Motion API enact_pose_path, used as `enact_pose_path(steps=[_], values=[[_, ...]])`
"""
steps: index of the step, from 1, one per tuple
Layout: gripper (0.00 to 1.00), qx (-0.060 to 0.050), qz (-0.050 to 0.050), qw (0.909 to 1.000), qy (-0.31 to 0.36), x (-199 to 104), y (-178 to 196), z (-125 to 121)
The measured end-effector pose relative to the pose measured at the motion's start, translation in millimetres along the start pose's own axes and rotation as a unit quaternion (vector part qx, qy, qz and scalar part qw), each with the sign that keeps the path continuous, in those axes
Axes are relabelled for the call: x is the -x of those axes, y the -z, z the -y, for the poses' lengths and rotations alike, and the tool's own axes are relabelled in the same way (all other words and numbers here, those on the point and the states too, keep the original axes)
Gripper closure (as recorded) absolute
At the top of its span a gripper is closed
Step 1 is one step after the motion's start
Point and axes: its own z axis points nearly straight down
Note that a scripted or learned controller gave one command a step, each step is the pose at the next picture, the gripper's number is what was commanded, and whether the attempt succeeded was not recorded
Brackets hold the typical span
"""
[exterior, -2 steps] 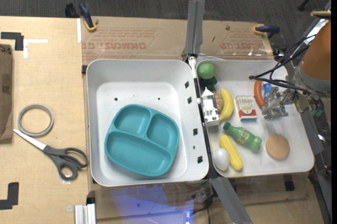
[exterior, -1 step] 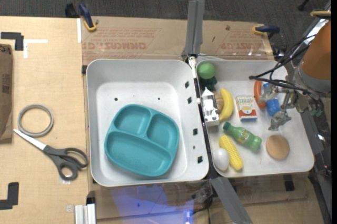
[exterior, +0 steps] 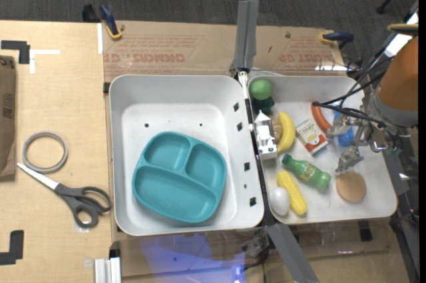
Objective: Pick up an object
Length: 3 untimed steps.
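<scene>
Camera view showed the tool (exterior: 349,158) hanging just above a brown egg-shaped toy (exterior: 351,187) in the right bin (exterior: 379,212); whether it was open, I cannot tell. That toy looked light, hard, slippery; pinch its middle

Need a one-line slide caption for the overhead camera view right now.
Gripper poised above the brown egg in the right bin; teal divided plate in the left bin.

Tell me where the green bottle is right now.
The green bottle lies in the right bin, near its front, between the corn cob and the brown potato.
</scene>
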Motion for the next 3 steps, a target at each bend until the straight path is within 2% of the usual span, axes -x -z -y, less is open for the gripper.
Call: enact_pose_path(steps=[1,2,3], values=[[0.0,0.0,-0.001,0.9989,-0.047,-30,-1,-86],[0.0,-0.006,-0.008,0.987,-0.16,54,-4,-105],[0.0,-0.001,0.0,0.9801,-0.198,25,0,-21]])
